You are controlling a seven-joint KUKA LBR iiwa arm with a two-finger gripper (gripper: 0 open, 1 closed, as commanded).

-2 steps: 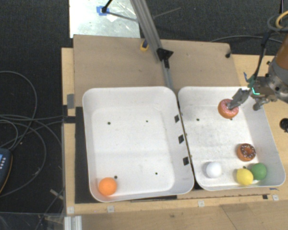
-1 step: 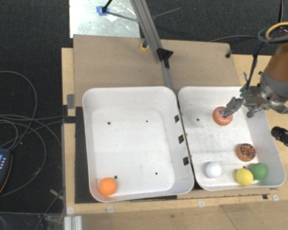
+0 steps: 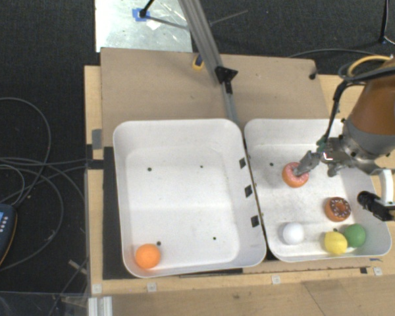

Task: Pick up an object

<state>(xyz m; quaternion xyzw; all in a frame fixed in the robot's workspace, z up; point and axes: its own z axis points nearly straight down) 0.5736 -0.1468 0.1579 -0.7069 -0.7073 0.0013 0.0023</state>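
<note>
One pink ring-shaped doughnut toy (image 3: 294,175), its middle paler and its rim a salmon red, lies in the upper part of the right bin (image 3: 270,143), right of the frame's centre. My hand (image 3: 307,165) touches its upper right edge; whether my fingers are spread or closed I cannot tell. Lower right sit a brown doughnut (image 3: 338,209), white ball (image 3: 292,233), lemon (image 3: 335,242) and green ball (image 3: 355,235).

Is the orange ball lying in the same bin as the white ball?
No, the orange ball lies in the left bin, the white ball in the right bin.
</note>
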